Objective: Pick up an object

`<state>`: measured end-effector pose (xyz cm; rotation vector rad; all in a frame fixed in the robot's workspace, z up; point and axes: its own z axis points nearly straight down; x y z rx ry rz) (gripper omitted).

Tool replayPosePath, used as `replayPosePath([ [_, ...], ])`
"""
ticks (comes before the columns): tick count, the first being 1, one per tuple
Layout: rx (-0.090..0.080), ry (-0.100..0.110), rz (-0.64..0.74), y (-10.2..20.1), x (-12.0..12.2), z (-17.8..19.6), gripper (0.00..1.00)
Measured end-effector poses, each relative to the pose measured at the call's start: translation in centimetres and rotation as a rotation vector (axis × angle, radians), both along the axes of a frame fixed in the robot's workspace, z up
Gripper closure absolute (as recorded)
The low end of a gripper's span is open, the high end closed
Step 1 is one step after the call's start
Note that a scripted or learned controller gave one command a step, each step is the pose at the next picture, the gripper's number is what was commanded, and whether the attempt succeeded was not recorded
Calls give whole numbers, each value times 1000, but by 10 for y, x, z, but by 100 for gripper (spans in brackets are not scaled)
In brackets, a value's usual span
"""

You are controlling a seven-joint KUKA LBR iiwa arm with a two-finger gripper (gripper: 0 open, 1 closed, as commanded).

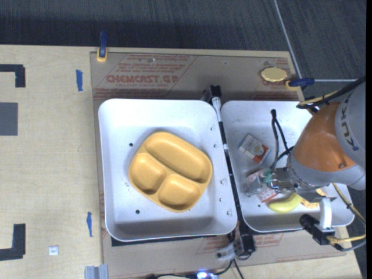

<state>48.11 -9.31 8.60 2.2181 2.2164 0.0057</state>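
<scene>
two shallow white bins sit side by side on a light wooden bench, seen from above at a slant. the left bin [113, 156] takes up the middle of the frame and holds a yellow three-part tray [170, 171], lying flat and turned a little askew, near the bin's centre. the right bin [244, 114] lies at the right of the frame, touching or nearly touching the left bin along a dark seam.

the arm [325, 147], grey with an orange band, enters from the right edge and hangs over the lower half of the right bin. its gripper [273, 182] points toward the bin floor at the lower middle of that bin; the wrist hides the pincer, so how far it is open, and whether it has hold of anything, cannot be told.

objects in the right bin: a small white and orange packet [253, 147] in the upper middle, apart from the gripper; a yellow banana-shaped object [285, 204] just below the gripper, near the bin's lower wall; a clear crumpled wrapper [254, 182] just left of the gripper. black cables [278, 133] run from the arm across the bin.

a round tan disc [274, 74] lies on the bench above the right bin.
</scene>
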Motion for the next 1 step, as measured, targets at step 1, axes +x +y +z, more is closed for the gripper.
replayPosePath([
  [1, 0, 0, -1, 0, 0, 0, 0],
])
